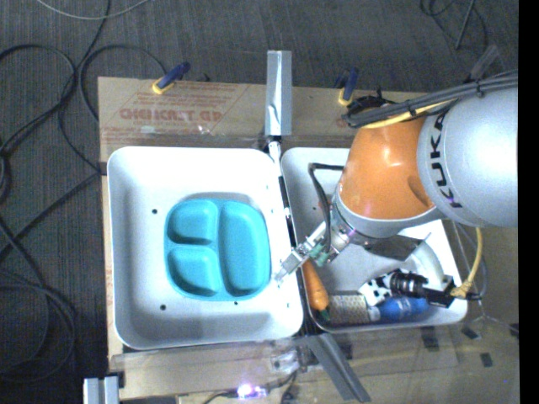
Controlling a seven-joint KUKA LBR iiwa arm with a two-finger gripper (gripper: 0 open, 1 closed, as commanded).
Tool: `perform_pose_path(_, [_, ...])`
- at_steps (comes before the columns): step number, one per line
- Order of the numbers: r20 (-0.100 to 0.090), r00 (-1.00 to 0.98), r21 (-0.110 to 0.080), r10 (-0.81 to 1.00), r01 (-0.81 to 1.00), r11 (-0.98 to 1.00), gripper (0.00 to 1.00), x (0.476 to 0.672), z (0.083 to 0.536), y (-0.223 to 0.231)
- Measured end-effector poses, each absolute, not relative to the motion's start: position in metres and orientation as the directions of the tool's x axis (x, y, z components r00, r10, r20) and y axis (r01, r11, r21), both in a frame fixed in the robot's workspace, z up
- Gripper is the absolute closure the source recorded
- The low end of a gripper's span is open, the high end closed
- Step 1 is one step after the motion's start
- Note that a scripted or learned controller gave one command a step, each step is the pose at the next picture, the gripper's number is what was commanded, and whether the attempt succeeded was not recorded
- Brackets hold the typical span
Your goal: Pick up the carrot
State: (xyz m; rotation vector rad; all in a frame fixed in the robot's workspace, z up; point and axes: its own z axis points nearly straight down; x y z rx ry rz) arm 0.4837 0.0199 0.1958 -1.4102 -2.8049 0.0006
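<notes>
Two white bins (126, 225) on the table, one blue tray (217, 247), one carrot (315, 288) just below the claw (305, 255); claw's grip state cannot be told.

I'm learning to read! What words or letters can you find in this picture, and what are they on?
"KUK": big dark letters on the grey arm, cut off by the picture's edge.
Faint red print on the wooden board behind the bins: appears reversed, too blurred to read.
</notes>
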Motion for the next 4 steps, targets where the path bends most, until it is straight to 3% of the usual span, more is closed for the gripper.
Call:
perform_pose_path(1, [0.0, -0.383, -0.003, 0.924, 0.924, 0.383, 0.0, 0.483, 0.183, -0.07])
perform_pose_path(2, [0.001, -0.198, -0.004, 0.98, 0.98, 0.198, 0.0, 0.506, 0.102, -0.116])
perform_pose_path(3, [0.001, -0.067, -0.004, 0.998, 0.998, 0.067, 0.0, 0.499, 0.096, -0.143])
perform_pose_path(4, [0.0, -0.002, -0.003, 1.0, 1.0, 0.002, 0.0, 0.506, 0.183, -0.049])
